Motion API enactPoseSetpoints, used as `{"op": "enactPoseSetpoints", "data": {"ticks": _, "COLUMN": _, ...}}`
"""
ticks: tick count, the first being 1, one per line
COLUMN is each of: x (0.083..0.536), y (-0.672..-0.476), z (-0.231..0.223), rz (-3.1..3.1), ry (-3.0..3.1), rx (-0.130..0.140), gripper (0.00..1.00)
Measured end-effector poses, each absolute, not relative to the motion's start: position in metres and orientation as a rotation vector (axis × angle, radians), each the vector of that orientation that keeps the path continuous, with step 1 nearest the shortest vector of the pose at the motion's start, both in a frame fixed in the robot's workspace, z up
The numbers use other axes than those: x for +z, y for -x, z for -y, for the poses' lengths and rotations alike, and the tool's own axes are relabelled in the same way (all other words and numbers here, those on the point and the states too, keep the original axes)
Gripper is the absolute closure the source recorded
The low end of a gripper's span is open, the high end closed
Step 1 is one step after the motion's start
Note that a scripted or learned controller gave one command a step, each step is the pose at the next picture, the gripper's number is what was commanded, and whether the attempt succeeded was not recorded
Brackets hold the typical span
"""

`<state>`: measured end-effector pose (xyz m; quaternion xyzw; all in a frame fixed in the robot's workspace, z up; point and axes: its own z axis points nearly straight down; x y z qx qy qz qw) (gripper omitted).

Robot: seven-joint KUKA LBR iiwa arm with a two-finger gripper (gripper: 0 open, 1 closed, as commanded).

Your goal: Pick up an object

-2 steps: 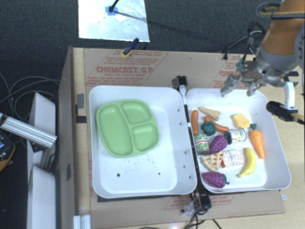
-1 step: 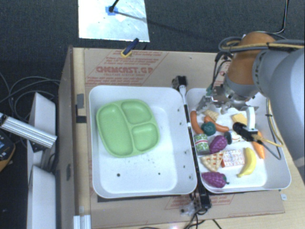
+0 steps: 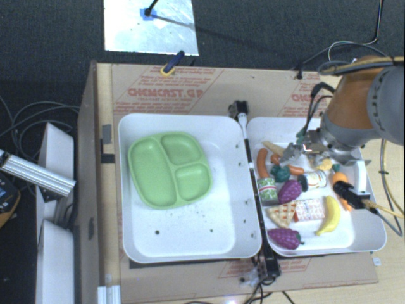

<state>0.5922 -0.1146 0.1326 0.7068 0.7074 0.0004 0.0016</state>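
The right white bin (image 3: pixel 370 233) holds several toy foods. Among them are an orange sausage (image 3: pixel 261 162), a green can (image 3: pixel 266 189), a purple grape bunch (image 3: pixel 290 190), a second purple bunch (image 3: pixel 285 237), a waffle wedge (image 3: pixel 281 214), a red-and-white box (image 3: pixel 309 209), a banana (image 3: pixel 330 215), a small bottle (image 3: pixel 314 181) and an orange carrot (image 3: pixel 345 192). My gripper (image 3: pixel 296 152) hangs low over the back of this pile, just above a small teal and orange piece (image 3: pixel 285 170) and beside a beige piece (image 3: pixel 274 148). I see nothing clearly held.
The left white bin (image 3: pixel 218 233) carries a green divided plate (image 3: pixel 169 168). A black divider (image 3: pixel 252 182) runs between the bins. The grey arm with its orange band (image 3: pixel 351 103) and cables covers the right bin's back right corner. Cardboard surrounds both bins.
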Motion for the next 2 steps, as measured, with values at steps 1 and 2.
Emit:
{"op": "enactPoseSetpoints", "data": {"ticks": 1, "x": 0.084, "y": -0.575, "z": 0.119, "rz": -2.222, "ry": -2.219, "rx": 0.001, "gripper": 0.00}}
{"op": "enactPoseSetpoints", "data": {"ticks": 2, "x": 0.084, "y": -0.536, "z": 0.116, "rz": -2.222, "ry": -2.220, "rx": 0.001, "gripper": 0.00}}
